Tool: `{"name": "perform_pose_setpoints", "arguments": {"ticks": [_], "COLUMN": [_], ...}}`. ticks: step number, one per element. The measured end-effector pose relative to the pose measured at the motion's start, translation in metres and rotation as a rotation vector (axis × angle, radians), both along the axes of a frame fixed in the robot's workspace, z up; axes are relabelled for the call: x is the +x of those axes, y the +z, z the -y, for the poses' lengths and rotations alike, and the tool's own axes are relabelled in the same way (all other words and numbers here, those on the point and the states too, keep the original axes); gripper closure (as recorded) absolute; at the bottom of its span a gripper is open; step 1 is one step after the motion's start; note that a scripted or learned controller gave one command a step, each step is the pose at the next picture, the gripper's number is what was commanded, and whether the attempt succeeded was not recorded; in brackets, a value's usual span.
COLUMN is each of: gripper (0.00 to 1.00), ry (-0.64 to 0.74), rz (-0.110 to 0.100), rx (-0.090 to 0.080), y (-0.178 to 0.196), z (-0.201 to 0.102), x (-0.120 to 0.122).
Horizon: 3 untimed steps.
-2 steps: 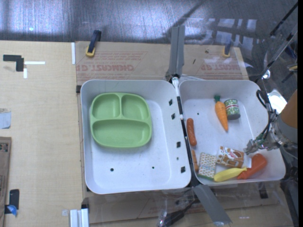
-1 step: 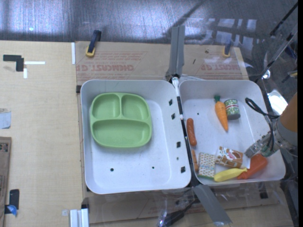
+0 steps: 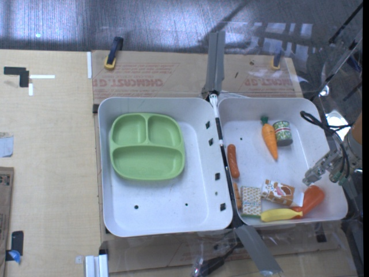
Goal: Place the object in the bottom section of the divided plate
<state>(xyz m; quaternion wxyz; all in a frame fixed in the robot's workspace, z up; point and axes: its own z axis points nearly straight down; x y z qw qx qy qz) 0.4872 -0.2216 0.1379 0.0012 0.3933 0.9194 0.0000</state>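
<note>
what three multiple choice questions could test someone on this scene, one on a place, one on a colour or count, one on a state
1. Where does the divided plate sit?
A. in the left bin
B. in the right bin
C. on the cardboard

2. How many sections does the plate have?
A. two
B. three
C. four

3. What lies in the plate's bottom section?
A. the carrot
B. the can
C. nothing yet

Answers:
1 A, the plate rests in the left bin.
2 B, two small sections sit above one wide one.
3 C, its surface is bare green; the carrot and can lie in the right bin, near the gripper.
</note>
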Motion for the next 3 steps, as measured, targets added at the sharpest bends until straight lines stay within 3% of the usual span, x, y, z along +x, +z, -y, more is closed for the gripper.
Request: {"name": "perform_pose_setpoints", "arguments": {"ticks": [1,2,3], "gripper": [1.0,1.0,1.0], "ry": [0.537,0.377,0.768], "rz": [0.0,0.0,0.001], "rx": [0.0,-0.001,0.0], "y": [0.045,0.047,-0.046], "z": [-0.11,-0.025,-0.001], "x": [-0.008,-0.009,-0.009]}}
